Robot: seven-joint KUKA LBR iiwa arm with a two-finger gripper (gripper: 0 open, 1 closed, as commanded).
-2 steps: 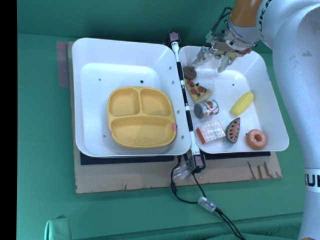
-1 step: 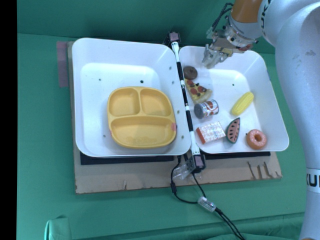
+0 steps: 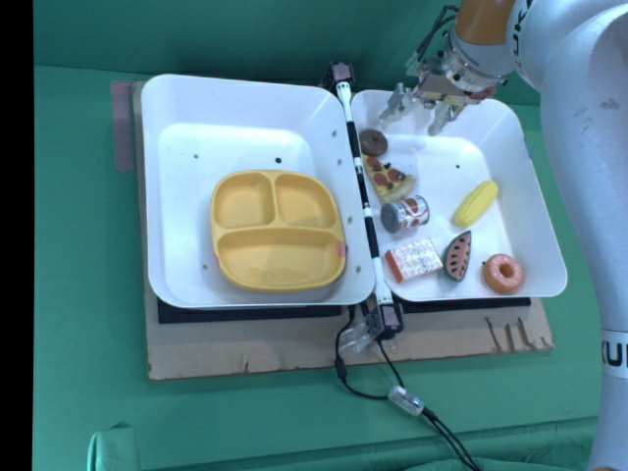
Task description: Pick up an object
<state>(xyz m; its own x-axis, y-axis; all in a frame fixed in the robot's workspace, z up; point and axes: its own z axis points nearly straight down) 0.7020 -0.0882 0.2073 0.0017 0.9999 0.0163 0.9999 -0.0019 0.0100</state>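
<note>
Grey KUKA arm (image 3: 579,96) reaching in from the right, orange band (image 3: 491,3) just above the wrist. Two shallow white bins side by side on a cardboard sheet (image 3: 245,346) over green cloth: left bin (image 3: 177,116) holding a yellow divided plate (image 3: 278,230) toward its near right; right bin (image 3: 530,175) holding the small toys. Black-and-white striped bar (image 3: 358,180) along the seam between the bins, with cables (image 3: 392,381) trailing off its near end.

Gripper (image 3: 420,113) hovering over the far left corner of the right bin, fingers (image 3: 397,104) spread apart, nothing between them.

Inside the right bin, from larger to smaller: pizza slice (image 3: 389,179) near the left wall; corn cob (image 3: 476,203) toward the right, tilted; red-and-white packet (image 3: 413,260) at the near side; pink-orange doughnut (image 3: 503,274) in the near right corner; watermelon slice (image 3: 457,256) between packet and doughnut; small can (image 3: 404,214) on its side just below the pizza; brown round cookie (image 3: 373,142) just beyond the pizza, nearest the gripper yet apart from it.
</note>
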